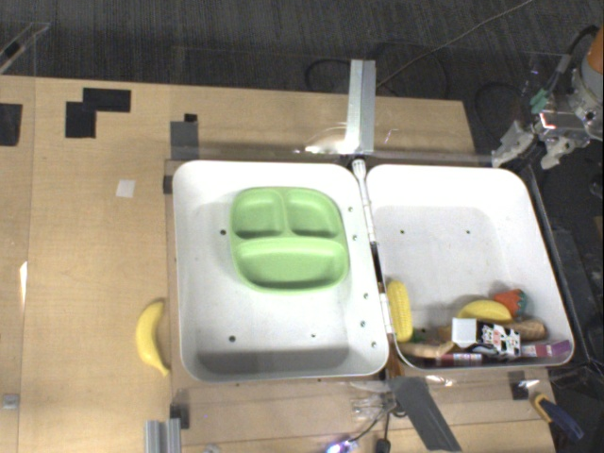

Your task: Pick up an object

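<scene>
tool [540, 144]: beyond right bin's [444, 196] far right corner, grip state cannot be told | objects: corn cob [400, 310], lemon [485, 310], small clutter along right bin's near wall | left bin [198, 253]: green divided plate [287, 237] | bench [85, 253]: banana [151, 336]

We see two white bins [453, 206] on a tan counter [85, 253] marked with black blocks. A pale green divided plate [286, 237] lies in one; a yellow corn cob [400, 310] in the other; a yellow banana [151, 336] outside.
</scene>
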Tool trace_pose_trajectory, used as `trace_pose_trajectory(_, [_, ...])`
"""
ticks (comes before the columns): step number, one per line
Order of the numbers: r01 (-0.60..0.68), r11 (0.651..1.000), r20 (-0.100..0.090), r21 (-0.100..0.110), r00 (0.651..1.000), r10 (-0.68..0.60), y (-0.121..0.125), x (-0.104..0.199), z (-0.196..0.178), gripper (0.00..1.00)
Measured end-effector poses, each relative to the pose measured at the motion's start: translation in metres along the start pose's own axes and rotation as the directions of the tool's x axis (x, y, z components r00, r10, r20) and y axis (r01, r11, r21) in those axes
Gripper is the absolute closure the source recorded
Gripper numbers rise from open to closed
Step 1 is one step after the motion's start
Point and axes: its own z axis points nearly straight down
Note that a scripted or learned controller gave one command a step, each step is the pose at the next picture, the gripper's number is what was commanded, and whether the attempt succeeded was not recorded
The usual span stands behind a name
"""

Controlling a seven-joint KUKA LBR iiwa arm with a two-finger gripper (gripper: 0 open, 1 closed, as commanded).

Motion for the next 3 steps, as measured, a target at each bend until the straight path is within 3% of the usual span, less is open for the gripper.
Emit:
trace_pose_trajectory(1, [-0.018, 1.000, -0.001, 0.003, 1.000, 0.018, 0.014, 0.044, 0.144, 0.00])
trace_pose_trajectory(2, [-0.096, 0.995, 0.001, -0.003, 0.995, 0.096, -0.050, 0.018, 0.184, 0.00])
trace_pose_trajectory(3, [-0.125, 0.992, -0.001, -0.001, 0.992, 0.125, 0.015, 0.039, 0.184, 0.00])
